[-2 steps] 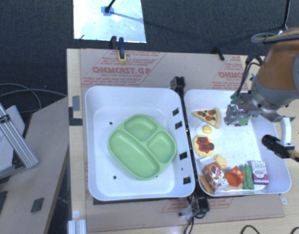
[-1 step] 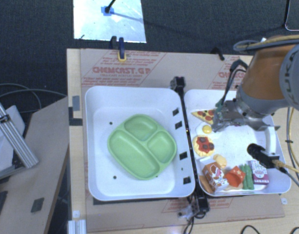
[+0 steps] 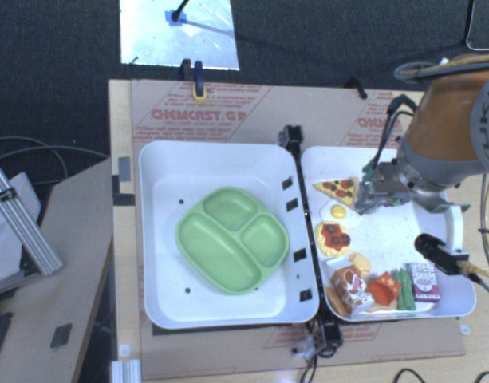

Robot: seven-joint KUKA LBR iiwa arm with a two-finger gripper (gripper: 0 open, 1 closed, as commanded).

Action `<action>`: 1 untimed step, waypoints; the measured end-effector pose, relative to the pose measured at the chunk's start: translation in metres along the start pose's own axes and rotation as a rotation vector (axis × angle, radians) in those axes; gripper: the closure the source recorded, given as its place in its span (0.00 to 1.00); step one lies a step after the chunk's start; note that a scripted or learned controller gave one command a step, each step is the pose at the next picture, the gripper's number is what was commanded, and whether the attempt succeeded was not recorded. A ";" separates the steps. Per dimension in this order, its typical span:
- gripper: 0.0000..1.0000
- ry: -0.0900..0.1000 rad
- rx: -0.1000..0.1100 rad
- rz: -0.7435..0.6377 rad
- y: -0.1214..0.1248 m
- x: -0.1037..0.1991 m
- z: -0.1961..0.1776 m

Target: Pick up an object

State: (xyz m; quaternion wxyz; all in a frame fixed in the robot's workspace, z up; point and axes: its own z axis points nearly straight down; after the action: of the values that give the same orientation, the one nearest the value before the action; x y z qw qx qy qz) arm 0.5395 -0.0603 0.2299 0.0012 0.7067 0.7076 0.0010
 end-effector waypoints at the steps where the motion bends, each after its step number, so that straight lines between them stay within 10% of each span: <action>1: 1.00 0.001 0.003 -0.002 0.000 0.006 0.015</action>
State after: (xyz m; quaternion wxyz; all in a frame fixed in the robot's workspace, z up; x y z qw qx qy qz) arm 0.5391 -0.0545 0.2144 0.0000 0.7060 0.7082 0.0002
